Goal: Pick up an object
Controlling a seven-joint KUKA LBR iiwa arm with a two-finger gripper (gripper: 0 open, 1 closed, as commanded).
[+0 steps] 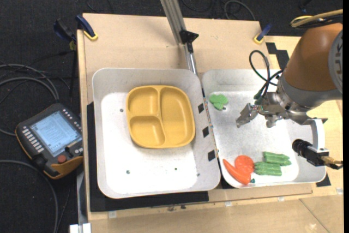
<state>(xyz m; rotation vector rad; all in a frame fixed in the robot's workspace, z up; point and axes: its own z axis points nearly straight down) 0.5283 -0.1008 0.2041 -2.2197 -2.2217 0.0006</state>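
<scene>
The gripper (246,115) hangs over the middle of the right bin (234,82); whether its jaws grip anything I cannot tell. A green leaf toy (218,101) lies near the bin's left edge, a red-orange toy (240,168) and 2 green pods (271,164) along its front edge. A yellow 3-compartment plate (161,116) sits mid left bin (109,139).

Two white bins (109,117), one yellow divided plate (161,116), three green toy pieces (218,101) and one red-orange piece (240,167).

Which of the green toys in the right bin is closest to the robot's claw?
The small light-green piece lying alone near the bin's top left, beside the claw. The two darker green pods lie lower down by the red-orange toy.
</scene>
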